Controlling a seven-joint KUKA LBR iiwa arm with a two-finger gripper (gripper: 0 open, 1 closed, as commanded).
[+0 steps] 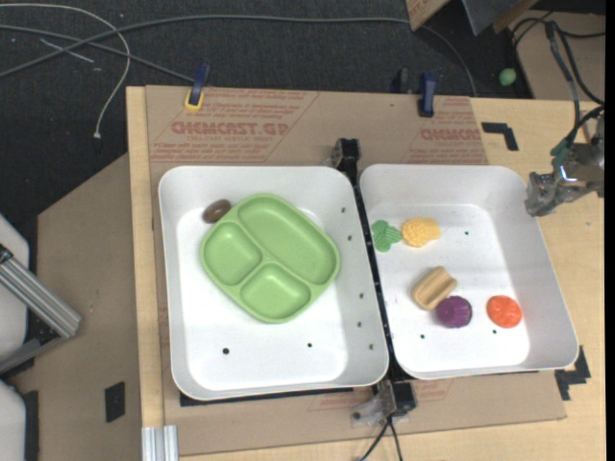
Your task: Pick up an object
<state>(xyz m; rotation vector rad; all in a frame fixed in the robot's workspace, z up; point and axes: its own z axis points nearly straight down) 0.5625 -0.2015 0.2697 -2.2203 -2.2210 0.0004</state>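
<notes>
Cardboard (317,123) under the two white bins carries red printing that reads "CHEMCAST GP", once behind the left bin (183,286) and partly again behind the right bin (538,257). Both bins sit side by side on the table (86,257).

The right bin holds five small toy foods. A green leafy piece (384,235) lies near the bin's left wall, touching a bumpy yellow piece (420,231). Below them, a tan bread-like piece (432,287) lies tilted, just beside a round purple piece (454,311). A round orange piece (504,311) sits to the right of the purple one.

The left bin holds a light green divided plate (270,255) with three compartments, and a small brown piece (217,210) at its upper left edge.

The gripper (550,192) hangs at the right bin's upper right rim, grasping nothing; whether it is released or clenched cannot be told.
</notes>
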